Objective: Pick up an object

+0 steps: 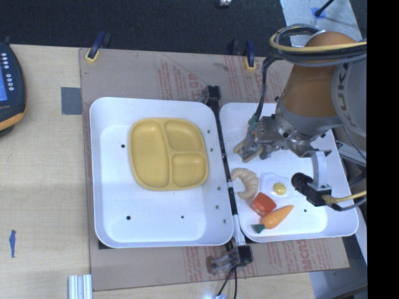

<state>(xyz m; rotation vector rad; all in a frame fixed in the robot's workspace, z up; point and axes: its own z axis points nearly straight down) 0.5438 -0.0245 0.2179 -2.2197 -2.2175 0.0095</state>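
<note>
The grey arm with its orange band reaches in from the right and hangs its claw (252, 145) low over the upper left part of the right-hand shallow white bin (333, 229). The metal fingers point down and to the left. From this slanted view I cannot tell how far apart they stand, and nothing is seen between them, so I judge that the claw has hold of nothing.

The likely things to pick lie in a loose cluster toward the near left corner of that bin, just below the claw. There is a pale tan croissant-shaped toy (245, 182), a small red block-like toy (263, 203) touching its lower end, an orange toy carrot with a green tip (274, 217) just beside the red one, and a flat white fried-egg toy with a yellow yolk (275, 187) to the right of the croissant. They sit close together, so a grasp on one could nudge its neighbours.

The left-hand white bin (103, 167) holds a yellow plastic plate with three compartments (168, 152), lying flat and well apart from the toys; it seems a place for putting things down. Both bins rest on a brown cardboard sheet (156, 73) clipped to the wooden desk (37, 185), probably to keep them from sliding.
</note>
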